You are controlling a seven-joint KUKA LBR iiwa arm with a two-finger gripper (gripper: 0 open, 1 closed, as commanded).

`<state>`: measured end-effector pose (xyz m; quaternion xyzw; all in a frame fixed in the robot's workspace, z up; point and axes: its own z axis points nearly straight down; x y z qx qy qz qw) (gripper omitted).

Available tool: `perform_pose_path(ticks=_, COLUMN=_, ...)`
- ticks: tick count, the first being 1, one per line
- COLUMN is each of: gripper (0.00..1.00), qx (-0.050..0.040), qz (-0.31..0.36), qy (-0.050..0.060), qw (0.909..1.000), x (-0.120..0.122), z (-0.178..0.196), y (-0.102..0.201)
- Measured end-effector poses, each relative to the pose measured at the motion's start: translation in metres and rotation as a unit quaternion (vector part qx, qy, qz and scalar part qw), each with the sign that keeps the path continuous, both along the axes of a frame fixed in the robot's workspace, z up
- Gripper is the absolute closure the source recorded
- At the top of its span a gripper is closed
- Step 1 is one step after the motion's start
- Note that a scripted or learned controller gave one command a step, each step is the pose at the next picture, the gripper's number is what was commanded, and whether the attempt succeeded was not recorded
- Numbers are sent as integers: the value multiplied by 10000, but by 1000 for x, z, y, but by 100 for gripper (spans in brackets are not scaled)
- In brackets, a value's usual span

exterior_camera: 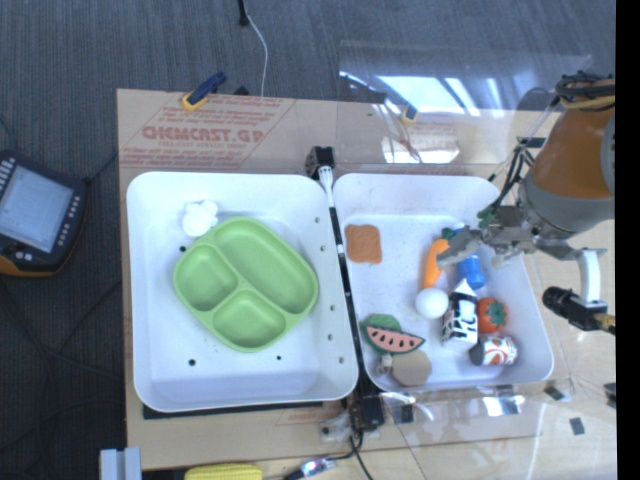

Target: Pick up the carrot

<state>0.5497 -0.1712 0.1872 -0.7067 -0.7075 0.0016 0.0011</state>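
Observation:
The carrot is a small orange piece with a green top. It lies nearly upright in the picture, in the middle of the right bin. My gripper hangs low over that bin just right of the carrot's green end, at the tip of the grey arm with the orange band. A blue item lies right under the gripper, close beside the carrot. Nothing is visibly held.
The right bin also holds a brown toast slice, a white ball, a black-and-white item, a tomato, a can, a watermelon slice and a grey stone. The left bin holds a green divided plate and a white lump.

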Motion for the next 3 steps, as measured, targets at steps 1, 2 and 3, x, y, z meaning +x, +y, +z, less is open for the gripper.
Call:
perform_pose_path(ticks=1, gripper=0, qx=-29, qz=-12, qy=-77, qw=10000, x=36, z=-96, y=20)
perform_pose_path(ticks=2, gripper=100, qx=-46, qz=-10, qy=-99, qw=9999, x=37, z=-86, y=20)
perform_pose_path(ticks=3, gripper=100, qx=-1, qz=-754, qy=-30, qw=9971, x=13, z=3, y=82)
